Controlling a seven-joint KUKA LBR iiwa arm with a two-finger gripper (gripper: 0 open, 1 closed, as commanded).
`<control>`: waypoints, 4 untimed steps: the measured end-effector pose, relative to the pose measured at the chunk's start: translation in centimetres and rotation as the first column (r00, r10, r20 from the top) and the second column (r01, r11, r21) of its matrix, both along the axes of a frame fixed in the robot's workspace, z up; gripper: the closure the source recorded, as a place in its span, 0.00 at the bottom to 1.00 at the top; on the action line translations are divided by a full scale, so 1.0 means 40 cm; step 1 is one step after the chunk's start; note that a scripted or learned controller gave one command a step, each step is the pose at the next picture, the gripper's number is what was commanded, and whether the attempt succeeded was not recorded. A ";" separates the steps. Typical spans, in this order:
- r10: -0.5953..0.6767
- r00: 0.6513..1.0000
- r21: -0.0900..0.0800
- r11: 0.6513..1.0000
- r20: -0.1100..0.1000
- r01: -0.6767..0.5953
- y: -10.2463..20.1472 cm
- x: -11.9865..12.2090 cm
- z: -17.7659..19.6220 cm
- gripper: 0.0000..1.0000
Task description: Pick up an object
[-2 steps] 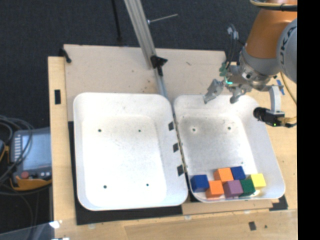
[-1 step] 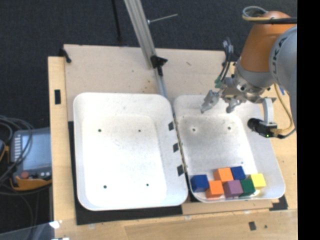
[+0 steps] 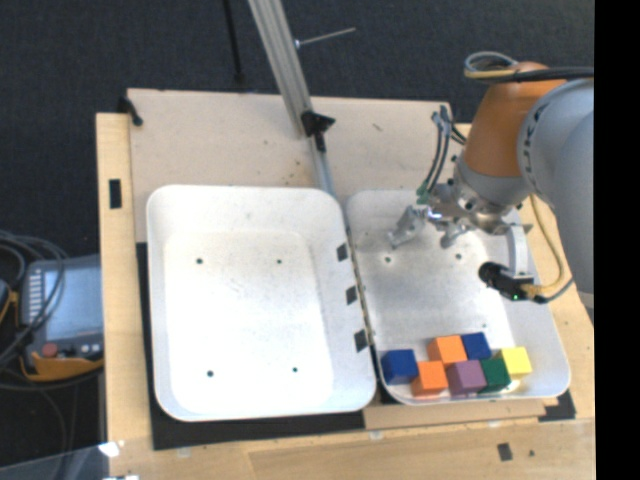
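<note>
I see the gripper (image 3: 428, 226) at the right bin's (image 3: 400, 278) far edge, fingers spread, nothing between them; the blocks (image 3: 455, 363) cluster at its near edge.

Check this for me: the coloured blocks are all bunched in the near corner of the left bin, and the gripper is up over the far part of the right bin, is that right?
Not quite. The camera view shows the coloured blocks bunched at the near edge of the right bin, not the left bin. The rest holds: the gripper is over the far part of the right bin.
</note>
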State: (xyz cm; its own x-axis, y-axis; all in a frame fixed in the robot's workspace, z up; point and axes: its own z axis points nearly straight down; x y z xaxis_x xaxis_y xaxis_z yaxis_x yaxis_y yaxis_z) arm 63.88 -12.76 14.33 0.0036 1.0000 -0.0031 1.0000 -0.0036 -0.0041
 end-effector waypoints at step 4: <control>0.007 1.000 0.002 1.000 0.011 -0.007 -0.004 0.021 0.169 1.00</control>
State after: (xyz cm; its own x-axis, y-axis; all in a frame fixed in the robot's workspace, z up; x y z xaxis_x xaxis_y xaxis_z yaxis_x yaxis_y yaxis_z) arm 64.73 -12.93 21.10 -0.0035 1.0000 -0.0013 1.0000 0.0035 0.0072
